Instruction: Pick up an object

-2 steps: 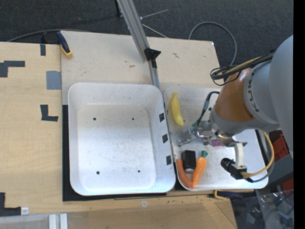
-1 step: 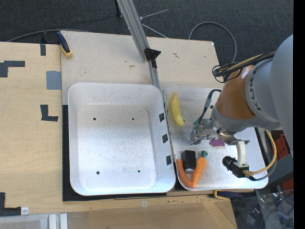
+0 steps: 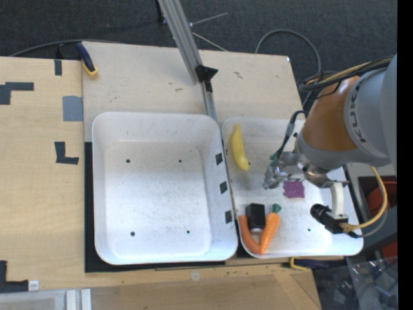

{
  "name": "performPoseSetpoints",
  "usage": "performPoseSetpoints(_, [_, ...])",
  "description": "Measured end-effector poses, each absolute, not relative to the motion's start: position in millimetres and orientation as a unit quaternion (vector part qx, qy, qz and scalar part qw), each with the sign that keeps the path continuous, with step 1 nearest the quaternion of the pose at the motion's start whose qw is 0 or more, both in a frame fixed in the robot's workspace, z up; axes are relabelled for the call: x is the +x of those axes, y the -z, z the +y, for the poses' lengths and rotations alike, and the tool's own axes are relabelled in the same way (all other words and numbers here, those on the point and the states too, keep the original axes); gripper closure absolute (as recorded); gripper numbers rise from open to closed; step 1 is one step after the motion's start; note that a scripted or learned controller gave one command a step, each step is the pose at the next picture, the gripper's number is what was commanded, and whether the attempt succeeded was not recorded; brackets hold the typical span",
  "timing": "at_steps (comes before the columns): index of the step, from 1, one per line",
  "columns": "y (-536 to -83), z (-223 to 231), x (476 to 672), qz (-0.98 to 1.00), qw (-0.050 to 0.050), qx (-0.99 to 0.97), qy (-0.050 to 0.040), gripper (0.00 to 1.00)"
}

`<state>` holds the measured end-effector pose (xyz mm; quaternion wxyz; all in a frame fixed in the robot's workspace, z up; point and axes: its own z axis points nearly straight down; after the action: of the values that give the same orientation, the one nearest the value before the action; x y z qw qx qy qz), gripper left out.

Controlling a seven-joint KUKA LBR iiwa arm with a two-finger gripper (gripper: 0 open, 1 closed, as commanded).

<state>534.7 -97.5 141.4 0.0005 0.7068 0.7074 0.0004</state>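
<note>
In the right bin [image 3: 258,134] lie a yellow banana [image 3: 239,148] near its left wall, a purple piece [image 3: 294,189] in the middle right, a black block [image 3: 256,216] and two orange carrots [image 3: 269,230] at the front. My gripper [image 3: 276,175] hangs low over the bin, just left of the purple piece and right of the banana. Its fingertips point down toward the bin floor and I see nothing between them.
The left bin [image 3: 103,173] sits beside the right one. A grey metal pole [image 3: 184,37] slants across the bench toward the bins' shared wall. Cables [image 3: 335,219] run along the right bin's right rim. A yellow-blue clamp [image 3: 87,60] lies at the bench's far left.
</note>
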Motion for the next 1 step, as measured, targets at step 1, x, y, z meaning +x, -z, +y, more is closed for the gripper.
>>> performPoseSetpoints(1, [-198.6, -105.2, 530.3, 0.707, 0.002, 0.707, -0.0010, 1.00])
